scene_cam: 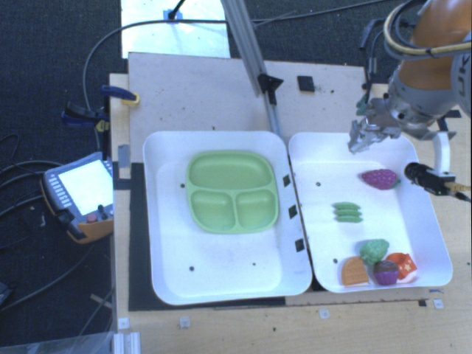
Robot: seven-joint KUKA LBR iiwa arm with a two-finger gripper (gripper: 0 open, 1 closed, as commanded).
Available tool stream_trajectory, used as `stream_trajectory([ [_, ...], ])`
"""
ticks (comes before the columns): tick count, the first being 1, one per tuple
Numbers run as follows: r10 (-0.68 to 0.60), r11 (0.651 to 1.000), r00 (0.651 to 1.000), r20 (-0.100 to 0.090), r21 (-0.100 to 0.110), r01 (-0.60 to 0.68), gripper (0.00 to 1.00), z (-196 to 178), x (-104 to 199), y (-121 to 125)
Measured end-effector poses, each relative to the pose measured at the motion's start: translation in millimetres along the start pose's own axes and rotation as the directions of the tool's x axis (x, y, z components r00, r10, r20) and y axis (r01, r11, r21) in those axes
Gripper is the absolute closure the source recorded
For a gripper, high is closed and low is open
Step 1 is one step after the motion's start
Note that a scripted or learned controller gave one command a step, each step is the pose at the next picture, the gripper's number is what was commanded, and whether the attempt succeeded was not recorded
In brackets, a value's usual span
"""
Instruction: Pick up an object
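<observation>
Gripper [359, 140] hovers over the right bin's [431, 220] far edge, and whether its claw is spread I cannot tell; purple grapes [379, 178] lie near.

No text, label, brand, number or sign can be read. The lit screen of the handheld pendant [80, 185] lying left of the desk [199, 94] is a pale blank, with its buttons too small to make out. The small black tags on the desk and along the rims of the two bins carry no marks that can be told at this size.
</observation>
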State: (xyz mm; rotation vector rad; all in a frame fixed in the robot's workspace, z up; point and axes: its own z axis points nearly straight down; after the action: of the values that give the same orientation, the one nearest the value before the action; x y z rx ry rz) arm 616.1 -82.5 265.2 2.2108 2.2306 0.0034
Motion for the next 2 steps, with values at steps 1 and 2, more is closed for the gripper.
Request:
stream_trajectory([
  [1, 0.000, 1.000, 1.000, 0.000, 0.001, 0.000, 1.00, 17, 52, -7],
  [2, -0.002, 1.000, 1.000, -0.002, 0.001, 0.002, 1.00, 14, 106, -12],
])
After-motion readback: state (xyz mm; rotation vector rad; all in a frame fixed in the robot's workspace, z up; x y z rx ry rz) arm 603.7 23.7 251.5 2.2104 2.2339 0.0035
